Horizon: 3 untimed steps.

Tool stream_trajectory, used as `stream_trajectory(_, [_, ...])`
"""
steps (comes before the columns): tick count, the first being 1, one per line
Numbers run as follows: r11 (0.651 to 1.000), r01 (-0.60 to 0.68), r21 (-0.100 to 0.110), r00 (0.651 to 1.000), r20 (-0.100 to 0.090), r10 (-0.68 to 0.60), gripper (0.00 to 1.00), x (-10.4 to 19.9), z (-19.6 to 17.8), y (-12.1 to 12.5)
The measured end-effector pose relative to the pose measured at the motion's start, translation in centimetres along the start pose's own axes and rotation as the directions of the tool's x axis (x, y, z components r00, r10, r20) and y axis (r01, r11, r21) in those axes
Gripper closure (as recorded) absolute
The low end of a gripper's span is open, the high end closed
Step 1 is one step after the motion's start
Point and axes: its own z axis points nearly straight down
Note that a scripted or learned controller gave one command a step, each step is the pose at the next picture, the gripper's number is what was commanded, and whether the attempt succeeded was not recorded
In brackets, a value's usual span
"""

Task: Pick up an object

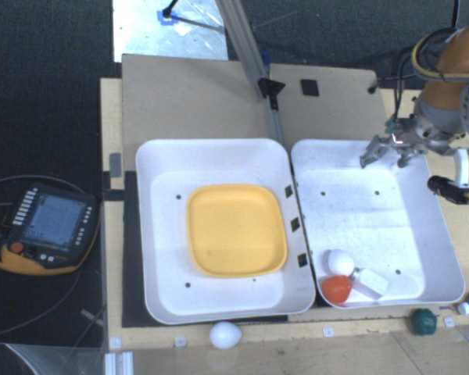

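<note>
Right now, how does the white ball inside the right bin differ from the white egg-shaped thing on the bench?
The white ball lies inside the right bin, touching an orange-red object; the white egg-shaped thing lies alone on the bench, outside the left bin. The ball looks rounder, the other more oval. Both are white and similar in size.

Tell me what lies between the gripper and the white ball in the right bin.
In the camera view, only bare white bin floor separates the gripper from the white ball; nothing else sits on that stretch.

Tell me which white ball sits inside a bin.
The white ball in the right bin, beside the orange ball. The other white ball lies on the bench outside the left bin.
</note>
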Motion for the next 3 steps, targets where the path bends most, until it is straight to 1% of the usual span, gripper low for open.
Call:
stream_trajectory(1, [1.000, 0.001, -0.001, 1.000, 0.000, -0.001, 0.00, 0.0, 4.0, 0.0])
stream_trajectory(2, [1.000, 0.002, -0.006, 1.000, 0.002, -0.002, 1.00, 0.0, 2.7, 0.1])
stream_trajectory(3, [1.000, 0.000, -0.007, 1.000, 0.002, 0.000, 1.00, -0.2, -1.7, -0.1])
